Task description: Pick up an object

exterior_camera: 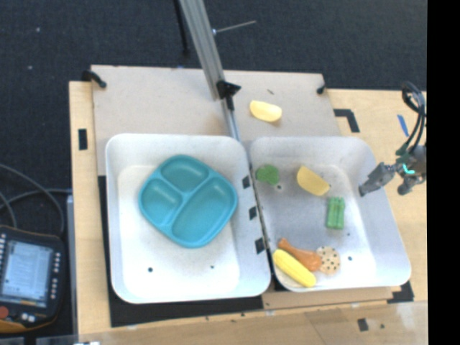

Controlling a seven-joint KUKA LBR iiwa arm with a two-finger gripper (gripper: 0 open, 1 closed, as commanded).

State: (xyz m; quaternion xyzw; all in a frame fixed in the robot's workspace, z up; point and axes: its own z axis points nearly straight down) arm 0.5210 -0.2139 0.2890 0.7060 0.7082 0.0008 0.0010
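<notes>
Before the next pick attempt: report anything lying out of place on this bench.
One yellow piece lies on the bench board behind the right bin, outside both bins, while the other small items sit inside that bin. The blue divided plate lies flat in the left bin. Nothing looks spilled or damaged.

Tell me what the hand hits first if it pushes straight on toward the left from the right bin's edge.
Probably the green rectangular block, or the yellow rounded piece if the hand runs higher. Height over the right white bin is unclear from this slanted view.
</notes>
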